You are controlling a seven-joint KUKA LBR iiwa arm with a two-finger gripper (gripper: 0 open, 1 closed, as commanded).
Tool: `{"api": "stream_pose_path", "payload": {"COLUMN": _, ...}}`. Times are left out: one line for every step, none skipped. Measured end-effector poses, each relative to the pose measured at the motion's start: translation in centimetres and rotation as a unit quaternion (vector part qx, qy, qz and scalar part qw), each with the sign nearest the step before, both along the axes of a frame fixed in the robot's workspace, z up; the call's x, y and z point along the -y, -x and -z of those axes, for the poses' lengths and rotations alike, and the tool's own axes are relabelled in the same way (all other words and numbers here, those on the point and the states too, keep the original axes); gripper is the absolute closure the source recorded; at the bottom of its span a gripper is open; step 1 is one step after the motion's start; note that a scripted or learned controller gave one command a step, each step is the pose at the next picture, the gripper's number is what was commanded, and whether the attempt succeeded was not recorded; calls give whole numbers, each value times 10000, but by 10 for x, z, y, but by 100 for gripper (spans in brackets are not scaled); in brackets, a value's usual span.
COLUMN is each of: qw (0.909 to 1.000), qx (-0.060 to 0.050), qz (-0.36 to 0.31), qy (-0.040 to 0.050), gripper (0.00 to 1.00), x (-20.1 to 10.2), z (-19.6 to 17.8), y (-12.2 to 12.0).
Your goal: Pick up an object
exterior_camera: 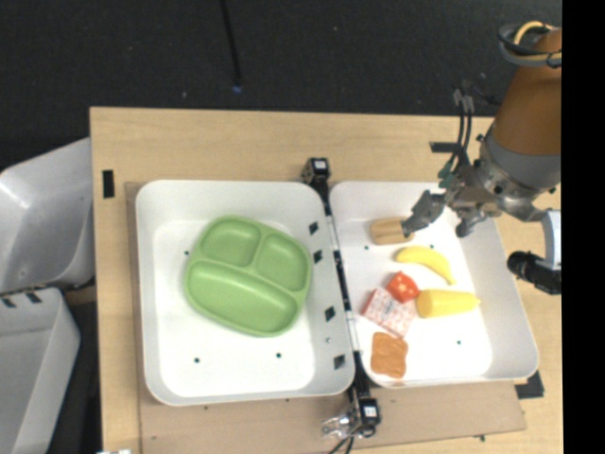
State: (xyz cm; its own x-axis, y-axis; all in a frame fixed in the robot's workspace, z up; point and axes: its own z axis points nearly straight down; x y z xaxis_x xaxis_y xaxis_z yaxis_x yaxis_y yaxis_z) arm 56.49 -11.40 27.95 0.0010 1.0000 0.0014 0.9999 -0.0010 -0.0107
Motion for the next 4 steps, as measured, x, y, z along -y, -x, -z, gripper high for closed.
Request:
{"api": "stream_pose_path", "payload": {"qw": 10000, "qx": 59, "qz": -14, "qy": 8, "gripper": 0, "x": 0, "z": -6, "y": -2}}
{"api": "stream_pose_path", "payload": {"qw": 10000, "qx": 39, "qz": -1, "qy": 14, "gripper": 0, "x": -4, "z": 39, "y": -6}}
{"api": "stream_pose_path", "payload": {"qw": 10000, "qx": 36, "qz": 4, "qy": 16, "gripper": 0, "x": 5, "z": 84, "y": -7}}
{"api": "stream_pose_path", "payload": {"qw": 10000, "qx": 32, "qz": 4, "qy": 14, "gripper": 0, "x": 14, "z": 143, "y": -2}}
